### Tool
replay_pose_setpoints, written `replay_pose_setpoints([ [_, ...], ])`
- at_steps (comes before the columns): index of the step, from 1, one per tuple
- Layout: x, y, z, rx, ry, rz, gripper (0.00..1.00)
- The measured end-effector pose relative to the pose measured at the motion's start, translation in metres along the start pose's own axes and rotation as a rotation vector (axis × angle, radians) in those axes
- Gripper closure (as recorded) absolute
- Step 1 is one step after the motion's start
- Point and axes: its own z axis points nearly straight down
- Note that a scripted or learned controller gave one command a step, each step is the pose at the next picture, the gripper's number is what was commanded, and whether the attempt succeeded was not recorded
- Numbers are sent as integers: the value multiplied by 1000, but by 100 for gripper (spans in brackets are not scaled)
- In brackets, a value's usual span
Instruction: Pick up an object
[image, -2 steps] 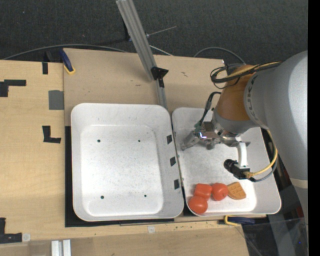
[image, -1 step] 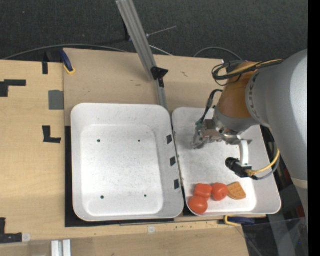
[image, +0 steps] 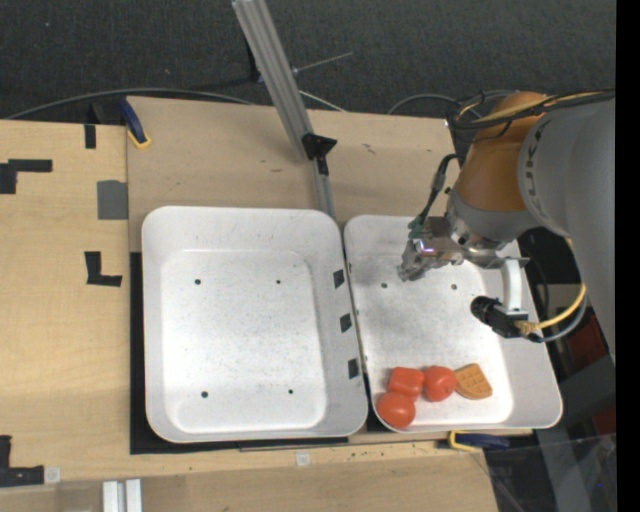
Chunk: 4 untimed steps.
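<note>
red pieces (image: 410, 392) and an orange wafer (image: 474, 381) lie clustered at the near edge of the right bin (image: 520, 405). gripper (image: 414, 262) hovers near that bin's far end, well apart; its grip state i cannot tell. approach step: it must travel nearer and descend.

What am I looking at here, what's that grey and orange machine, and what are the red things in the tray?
The picture comes from one camera fixed above a wooden bench, looking down at a slant. The grey and orange machine is a robot arm reaching in from the right. At its tip is a gripper, a two-finger claw for picking things up. Two shallow white bins sit side by side: the left bin and the right bin. The gripper hovers over the far part of the right bin, and I see nothing held in it. Along that bin's near edge lie three red pieces and one orange piece, probably toy food.
</note>
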Motion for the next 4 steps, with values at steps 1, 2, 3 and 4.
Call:
replay_pose_setpoints([
  [1, 0, 1, -53, -1, 0, 0, 100],
  [2, 53, -10, -65, 4, 3, -5, 100],
  [3, 103, -20, -56, 7, 2, -5, 100],
  [4, 155, -26, -49, 7, 2, -5, 100],
])
